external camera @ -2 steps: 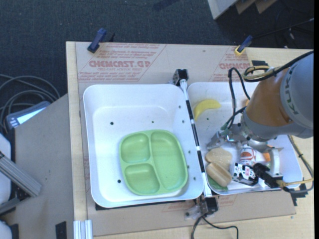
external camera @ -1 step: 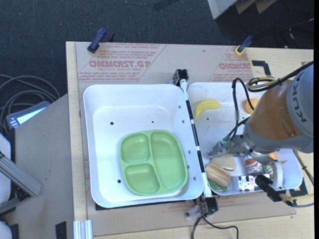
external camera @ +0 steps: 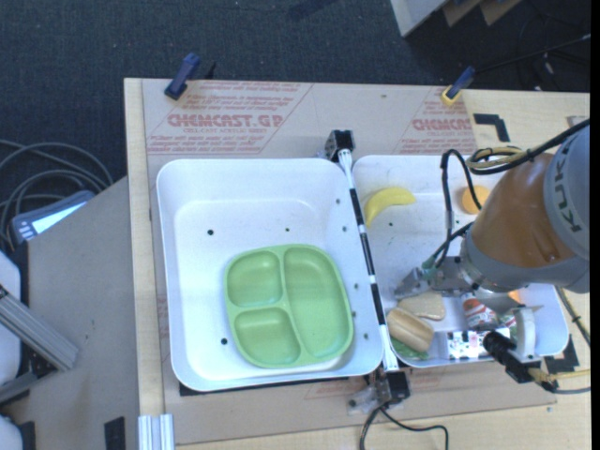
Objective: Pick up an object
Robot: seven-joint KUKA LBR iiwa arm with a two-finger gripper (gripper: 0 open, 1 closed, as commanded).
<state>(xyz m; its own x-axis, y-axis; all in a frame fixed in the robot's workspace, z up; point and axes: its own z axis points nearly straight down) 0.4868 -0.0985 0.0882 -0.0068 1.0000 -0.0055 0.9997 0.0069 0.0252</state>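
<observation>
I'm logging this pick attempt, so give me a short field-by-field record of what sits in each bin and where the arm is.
left bin: green divided plate, three compartments
right bin: yellow banana near the far end; bread-like pieces at the near end; orange item, partly hidden
arm: over the right bin
gripper: low, beside the bread-like pieces; grasp cannot be told

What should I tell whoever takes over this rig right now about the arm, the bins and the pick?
Gripper: low in the right white bin, at the sandwich-like toy food pieces; whether it is open or shut cannot be told.
Things: yellow toy banana near the right bin's back left corner; green three-compartment plastic tray in the left white bin.
Done: arm is down at the pile.
Left: no object seen lifted; the pick is not confirmed.
</observation>
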